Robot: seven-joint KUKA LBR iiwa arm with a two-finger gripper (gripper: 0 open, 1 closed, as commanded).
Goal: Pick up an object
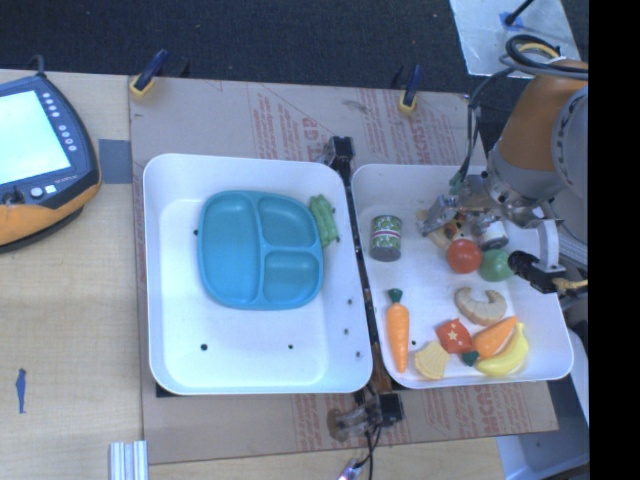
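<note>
On the desk's left edge (60, 298) lies an orange-rimmed tablet (40, 163); beside it the left white bin (165, 358) holds a blue divided plate (262, 249) with a green pea pod (324, 219) touching its right rim. The right bin (420, 180) holds a small can (386, 237), a carrot (398, 334), a tomato (463, 256) and a banana (505, 357). The tool (450, 218) hangs just above the tomato; whether it is apart or together, I cannot tell.

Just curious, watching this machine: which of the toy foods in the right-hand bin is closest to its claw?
The red tomato, right below the gripper. The green ball sits just beside it, slightly farther; the carrot and banana lie well away.
</note>
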